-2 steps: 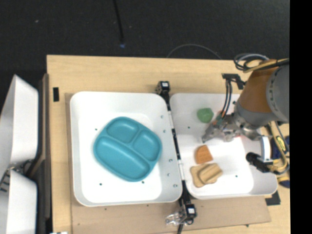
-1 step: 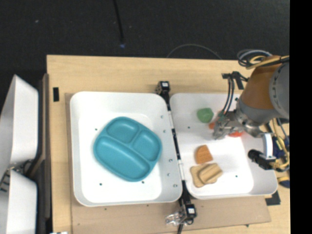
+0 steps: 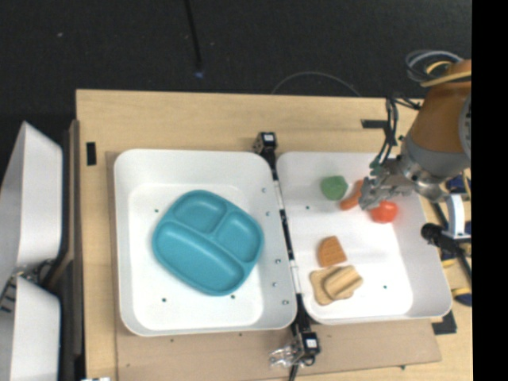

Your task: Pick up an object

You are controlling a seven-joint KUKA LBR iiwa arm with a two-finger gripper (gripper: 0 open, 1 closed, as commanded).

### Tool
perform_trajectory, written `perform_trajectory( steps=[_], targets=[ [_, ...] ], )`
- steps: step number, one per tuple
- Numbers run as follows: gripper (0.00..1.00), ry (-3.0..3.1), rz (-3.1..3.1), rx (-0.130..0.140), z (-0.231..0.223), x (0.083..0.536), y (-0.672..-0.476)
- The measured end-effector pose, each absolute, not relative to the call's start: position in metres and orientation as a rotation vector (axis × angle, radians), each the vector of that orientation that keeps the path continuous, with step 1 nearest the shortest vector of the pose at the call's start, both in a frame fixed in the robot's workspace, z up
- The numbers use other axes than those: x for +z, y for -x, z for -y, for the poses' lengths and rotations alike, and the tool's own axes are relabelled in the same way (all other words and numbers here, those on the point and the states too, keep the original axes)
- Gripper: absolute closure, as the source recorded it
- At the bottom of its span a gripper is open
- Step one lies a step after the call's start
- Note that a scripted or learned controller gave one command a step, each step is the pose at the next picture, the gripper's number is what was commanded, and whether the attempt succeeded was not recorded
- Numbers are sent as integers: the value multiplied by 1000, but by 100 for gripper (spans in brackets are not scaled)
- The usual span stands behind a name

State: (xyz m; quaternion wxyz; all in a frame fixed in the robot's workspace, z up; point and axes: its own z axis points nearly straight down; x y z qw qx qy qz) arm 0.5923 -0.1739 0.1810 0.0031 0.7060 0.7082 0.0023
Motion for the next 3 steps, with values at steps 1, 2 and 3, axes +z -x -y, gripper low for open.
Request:
perform_trajectory(
  steps=[1,2,3],
  targets=[
    [100,-2213,-2221,7,175,236,-594],
    [100,-2211,-2222,8,169,298,-597],
    [100,-2212,-2226,1,170,299,-598]
  ],
)
